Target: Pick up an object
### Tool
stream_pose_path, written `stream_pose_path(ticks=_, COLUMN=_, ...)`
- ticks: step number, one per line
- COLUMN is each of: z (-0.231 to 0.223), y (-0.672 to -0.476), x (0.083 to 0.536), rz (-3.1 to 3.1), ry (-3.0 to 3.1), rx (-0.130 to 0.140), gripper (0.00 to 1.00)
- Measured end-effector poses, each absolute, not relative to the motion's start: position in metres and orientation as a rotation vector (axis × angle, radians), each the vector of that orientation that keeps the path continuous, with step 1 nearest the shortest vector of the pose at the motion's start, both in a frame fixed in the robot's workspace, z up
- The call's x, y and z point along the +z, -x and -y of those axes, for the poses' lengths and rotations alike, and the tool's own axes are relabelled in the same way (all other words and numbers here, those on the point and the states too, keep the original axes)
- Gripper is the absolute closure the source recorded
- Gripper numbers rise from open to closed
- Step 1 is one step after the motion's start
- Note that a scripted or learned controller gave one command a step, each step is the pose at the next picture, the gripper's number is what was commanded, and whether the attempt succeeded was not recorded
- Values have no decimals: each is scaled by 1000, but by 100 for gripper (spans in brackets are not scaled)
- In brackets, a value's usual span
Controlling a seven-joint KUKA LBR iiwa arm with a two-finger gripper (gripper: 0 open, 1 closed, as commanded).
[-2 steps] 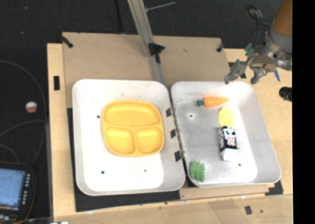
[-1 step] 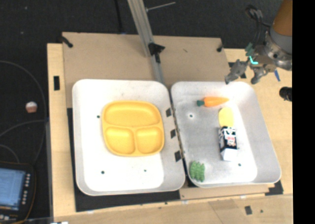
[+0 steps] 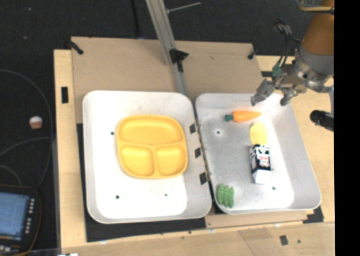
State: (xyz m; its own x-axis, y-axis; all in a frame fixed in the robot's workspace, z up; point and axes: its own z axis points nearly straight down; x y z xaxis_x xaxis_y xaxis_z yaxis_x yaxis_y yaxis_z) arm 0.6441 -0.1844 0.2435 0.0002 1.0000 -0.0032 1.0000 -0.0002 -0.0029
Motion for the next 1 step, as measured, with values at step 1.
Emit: stream_pose_path(ticks=1, z=177, y=-640, x=192, rz=-2223, ry=-2222, rx=-7, gripper=0)
